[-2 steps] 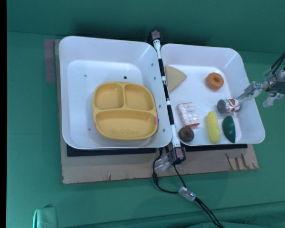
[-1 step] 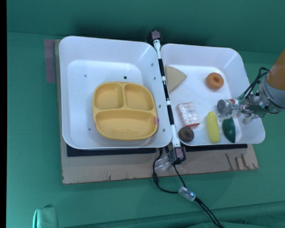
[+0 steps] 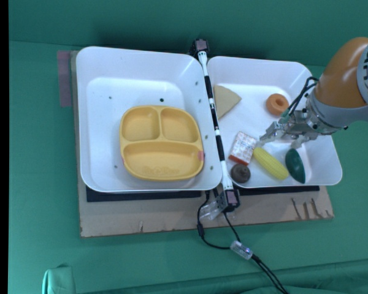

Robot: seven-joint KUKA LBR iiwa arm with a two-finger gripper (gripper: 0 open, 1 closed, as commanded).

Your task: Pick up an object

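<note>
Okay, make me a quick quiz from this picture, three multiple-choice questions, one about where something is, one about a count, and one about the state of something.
1. Where does the yellow divided plate lie?
A. in the left bin
B. in the right bin
C. on the green cloth

2. How many compartments does that plate have?
A. two
B. three
C. five

3. How does the tool stand?
A. gripping the plate
B. over the right bin, nothing between its fingers
C. outside both bins

Answers:
1. A, the plate rests on the left bin's floor.
2. B, two small sections sit above one long one.
3. B, it hangs among the toy foods, near the orange ring.
</note>
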